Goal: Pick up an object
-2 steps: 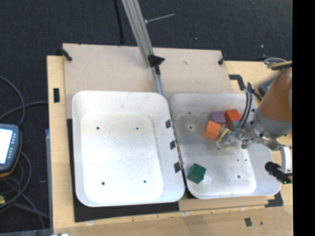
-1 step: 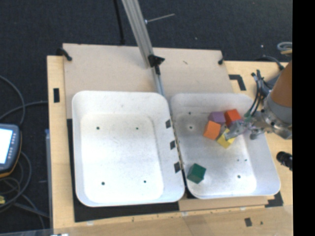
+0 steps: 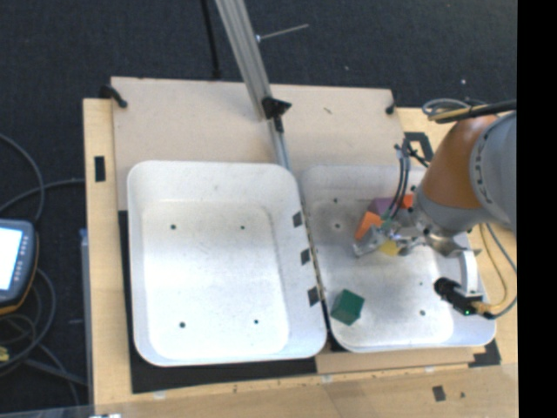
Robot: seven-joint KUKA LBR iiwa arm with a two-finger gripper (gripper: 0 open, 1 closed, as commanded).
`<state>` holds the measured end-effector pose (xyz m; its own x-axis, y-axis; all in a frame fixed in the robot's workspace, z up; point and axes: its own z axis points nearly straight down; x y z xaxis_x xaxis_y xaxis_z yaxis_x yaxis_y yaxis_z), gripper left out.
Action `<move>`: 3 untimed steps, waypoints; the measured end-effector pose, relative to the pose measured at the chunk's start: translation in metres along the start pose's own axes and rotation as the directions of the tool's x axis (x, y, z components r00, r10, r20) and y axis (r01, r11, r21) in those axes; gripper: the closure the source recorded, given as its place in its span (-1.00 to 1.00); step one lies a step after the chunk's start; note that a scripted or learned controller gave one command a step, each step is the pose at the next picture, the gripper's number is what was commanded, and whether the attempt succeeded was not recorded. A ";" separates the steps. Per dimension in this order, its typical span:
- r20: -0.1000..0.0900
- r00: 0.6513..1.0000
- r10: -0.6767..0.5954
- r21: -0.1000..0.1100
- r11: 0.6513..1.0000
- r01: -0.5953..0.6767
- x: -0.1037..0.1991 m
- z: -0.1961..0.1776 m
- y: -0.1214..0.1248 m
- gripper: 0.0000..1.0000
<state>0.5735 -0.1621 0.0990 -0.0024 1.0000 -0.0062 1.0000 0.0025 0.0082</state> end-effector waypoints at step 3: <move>0.002 1.000 -0.003 0.027 1.000 0.003 0.057 -0.008 0.069 1.00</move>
